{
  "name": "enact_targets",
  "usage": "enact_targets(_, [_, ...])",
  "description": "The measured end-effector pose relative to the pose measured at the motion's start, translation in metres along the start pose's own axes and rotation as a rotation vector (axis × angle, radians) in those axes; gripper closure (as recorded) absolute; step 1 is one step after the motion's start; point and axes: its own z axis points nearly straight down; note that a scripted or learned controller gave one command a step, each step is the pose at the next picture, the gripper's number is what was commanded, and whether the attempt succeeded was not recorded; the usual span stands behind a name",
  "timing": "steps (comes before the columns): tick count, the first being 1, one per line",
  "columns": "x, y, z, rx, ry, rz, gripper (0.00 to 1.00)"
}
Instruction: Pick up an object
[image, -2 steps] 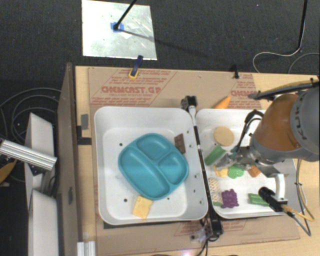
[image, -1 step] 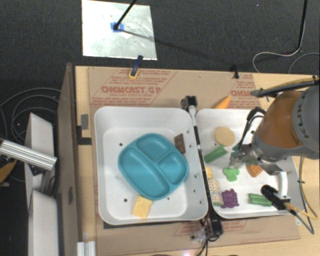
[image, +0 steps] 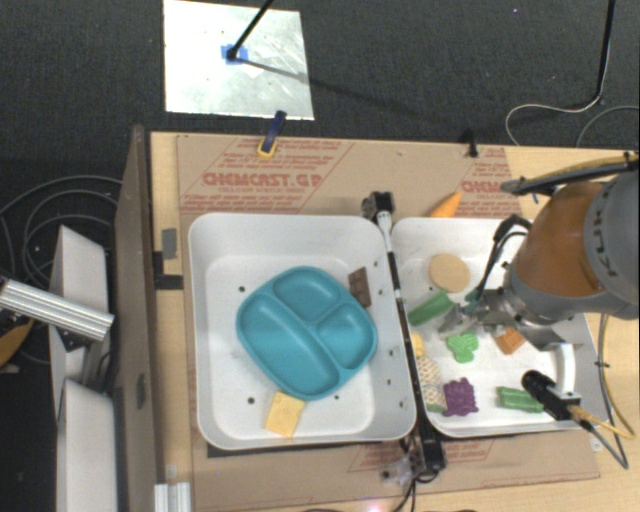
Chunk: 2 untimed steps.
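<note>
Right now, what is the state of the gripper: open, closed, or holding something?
Gripper: cannot be told; it hangs low in the right bin, above the green toy.

Bright, even overhead light — soft focus (glare on bins (image: 300, 240)).

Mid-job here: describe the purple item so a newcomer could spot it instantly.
Look in the right-hand white bin, then along its near edge by the divider between the bins. The purple bumpy item lies there, left of a green piece. It is the sole purple thing in that bin.
</note>
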Motion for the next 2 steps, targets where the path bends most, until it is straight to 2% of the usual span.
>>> enact_targets(1, [0.002, -0.001, 0.018, 0.023, 0.004, 0.001, 0.0])
enact_targets(2, [0.002, 0.0, 0.007, 0.02, 0.004, 0.001, 1.0])
